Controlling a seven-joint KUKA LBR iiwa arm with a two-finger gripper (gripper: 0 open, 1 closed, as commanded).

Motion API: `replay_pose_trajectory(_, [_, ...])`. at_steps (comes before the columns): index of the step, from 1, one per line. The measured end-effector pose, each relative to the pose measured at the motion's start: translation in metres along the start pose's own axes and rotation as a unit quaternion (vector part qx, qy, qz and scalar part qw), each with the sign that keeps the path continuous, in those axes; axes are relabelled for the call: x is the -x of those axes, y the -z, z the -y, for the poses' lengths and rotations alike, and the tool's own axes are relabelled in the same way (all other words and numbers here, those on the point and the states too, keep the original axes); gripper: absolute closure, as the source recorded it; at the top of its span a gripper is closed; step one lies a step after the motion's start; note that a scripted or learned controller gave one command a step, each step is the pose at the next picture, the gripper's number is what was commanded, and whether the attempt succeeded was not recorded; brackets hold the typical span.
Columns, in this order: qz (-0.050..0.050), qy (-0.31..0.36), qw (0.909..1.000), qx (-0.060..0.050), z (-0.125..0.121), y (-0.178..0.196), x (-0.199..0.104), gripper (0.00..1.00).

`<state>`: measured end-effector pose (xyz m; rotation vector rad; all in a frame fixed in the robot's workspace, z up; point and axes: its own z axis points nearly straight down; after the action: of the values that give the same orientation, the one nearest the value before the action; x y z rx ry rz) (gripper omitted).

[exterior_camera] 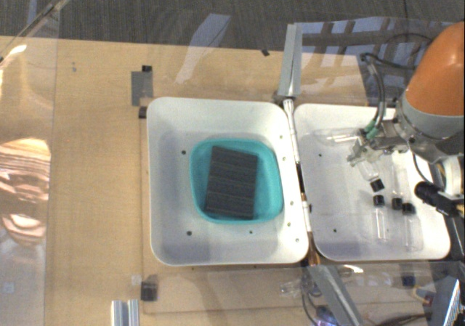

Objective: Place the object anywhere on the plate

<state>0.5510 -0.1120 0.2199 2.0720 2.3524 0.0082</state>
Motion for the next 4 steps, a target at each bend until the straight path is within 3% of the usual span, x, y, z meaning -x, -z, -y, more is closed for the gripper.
replay_pose_trajectory(1, [-0.001,0.060,0.9982,-0.001,-0.031,-0.019,-0.113,1.00])
replay_pose_trajectory(2, [-0.001,0.060,0.9982,-0.001,-0.031,-0.019,-0.112,0.00])
replay_pose_trajectory(3, [0.000,0.040,0.9992,0.000,-0.021,0.012,-0.094,0.00])
replay_pose_trajectory(4, [-0.001,-0.006,1.0000,-0.003,0.044,-0.013,-0.157,0.00])
